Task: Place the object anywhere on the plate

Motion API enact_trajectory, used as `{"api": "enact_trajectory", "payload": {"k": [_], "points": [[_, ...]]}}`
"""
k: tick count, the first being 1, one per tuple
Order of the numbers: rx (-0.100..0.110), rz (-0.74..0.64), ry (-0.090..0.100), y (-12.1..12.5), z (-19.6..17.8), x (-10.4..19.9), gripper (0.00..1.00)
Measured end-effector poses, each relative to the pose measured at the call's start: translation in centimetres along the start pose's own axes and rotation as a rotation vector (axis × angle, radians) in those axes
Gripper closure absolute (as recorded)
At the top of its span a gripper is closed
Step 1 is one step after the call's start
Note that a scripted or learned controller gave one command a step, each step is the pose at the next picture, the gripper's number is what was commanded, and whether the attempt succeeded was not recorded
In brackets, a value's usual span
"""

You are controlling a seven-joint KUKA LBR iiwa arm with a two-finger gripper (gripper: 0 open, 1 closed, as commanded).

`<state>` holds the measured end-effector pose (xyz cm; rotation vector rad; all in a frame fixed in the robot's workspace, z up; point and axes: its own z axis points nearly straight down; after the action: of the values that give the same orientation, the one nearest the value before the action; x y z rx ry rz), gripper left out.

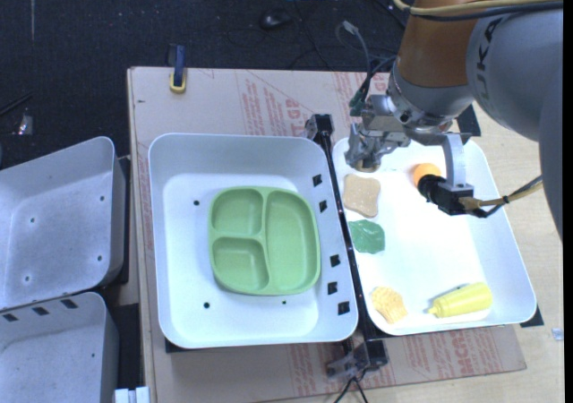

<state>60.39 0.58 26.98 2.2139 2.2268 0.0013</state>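
Nearest, a yellow bottle (pixel 460 300) and a ridged yellow piece (pixel 389 304) lie in my right bin (pixel 515 240). Then a green blob (pixel 367 236) and tan toast (pixel 362 194). The green plate (pixel 265 241) sits in the left bin (pixel 170 213). My gripper (pixel 365 155) hovers above the toast, seemingly empty; how it is set I cannot tell. Behind lies an orange ball (pixel 424 174).

Red printed lettering on the cardboard sheet (pixel 269 97), reversed and too faint to read.
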Motion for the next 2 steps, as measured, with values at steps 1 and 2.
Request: {"api": "enact_trajectory", "payload": {"k": [1,2], "points": [[0.001,-0.001,0.001,1.5,1.8,4.6,1.00],[0.003,-0.001,0.000,1.7,3.4,10.3,1.00]]}}
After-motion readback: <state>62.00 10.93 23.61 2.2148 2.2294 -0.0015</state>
